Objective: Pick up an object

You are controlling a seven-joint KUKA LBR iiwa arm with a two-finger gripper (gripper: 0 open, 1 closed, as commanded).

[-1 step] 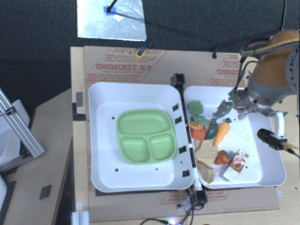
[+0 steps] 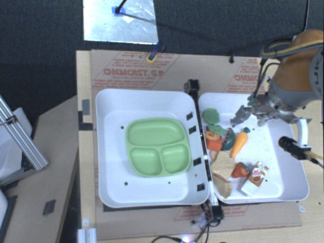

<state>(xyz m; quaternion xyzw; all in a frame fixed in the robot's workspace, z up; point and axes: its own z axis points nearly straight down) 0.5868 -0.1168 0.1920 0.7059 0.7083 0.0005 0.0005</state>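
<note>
Tapered orange carrot with green tip in right bin; fingers' state unclear.

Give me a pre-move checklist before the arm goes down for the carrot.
1. Carrot in view in the right bin, top unobstructed: ok.
2. Hand directly over the carrot: not ok; it sits up and left of it.
3. Hand free of any object: cannot tell.
4. Room around the carrot: not ok; a teal piece lies against its left side.
5. Green tray in the left bin, out of the path: ok.
</note>
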